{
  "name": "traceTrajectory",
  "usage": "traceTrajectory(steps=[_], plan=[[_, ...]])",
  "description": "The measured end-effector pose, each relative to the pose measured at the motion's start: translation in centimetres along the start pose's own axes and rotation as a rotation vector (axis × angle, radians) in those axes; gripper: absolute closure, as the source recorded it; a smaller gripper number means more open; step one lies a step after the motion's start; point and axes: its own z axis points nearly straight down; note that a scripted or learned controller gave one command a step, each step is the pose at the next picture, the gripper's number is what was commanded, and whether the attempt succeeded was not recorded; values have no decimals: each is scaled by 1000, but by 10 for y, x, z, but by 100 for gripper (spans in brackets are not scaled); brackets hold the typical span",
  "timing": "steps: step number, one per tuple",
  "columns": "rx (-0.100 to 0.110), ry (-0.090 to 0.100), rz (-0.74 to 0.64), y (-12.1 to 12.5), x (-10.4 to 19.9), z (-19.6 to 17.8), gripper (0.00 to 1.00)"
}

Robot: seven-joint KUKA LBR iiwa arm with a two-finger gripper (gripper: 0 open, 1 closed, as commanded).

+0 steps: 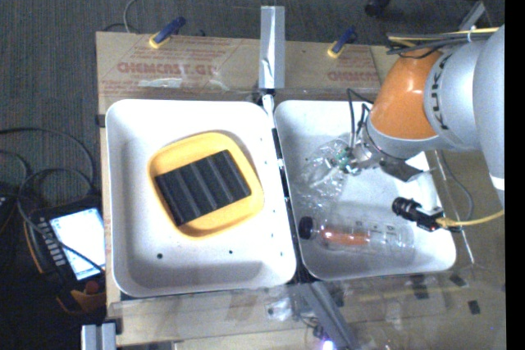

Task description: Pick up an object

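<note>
Bare floor beside yellow tray (207,183); arm (426,98) over crumpled plastic (326,168).

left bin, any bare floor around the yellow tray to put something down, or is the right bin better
In the left bin, bare floor borders the yellow tray along the near wall and the left wall. The right bin is crowded: crumpled clear plastic, a clear bottle and the arm above it.

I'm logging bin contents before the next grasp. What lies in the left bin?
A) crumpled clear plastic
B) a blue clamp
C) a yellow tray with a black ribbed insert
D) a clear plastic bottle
C: the yellow tray with a black ribbed insert lies in the left bin; the clear bottle lies in the right bin.
</note>
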Motion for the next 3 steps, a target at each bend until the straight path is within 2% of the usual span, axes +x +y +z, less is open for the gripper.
traceTrajectory(steps=[1, 2, 3], plan=[[8, 5, 38, -48, -6, 2, 0], [10, 5, 214, 16, -10, 4, 0], [1, 0, 216, 18, -14, -11, 100]])
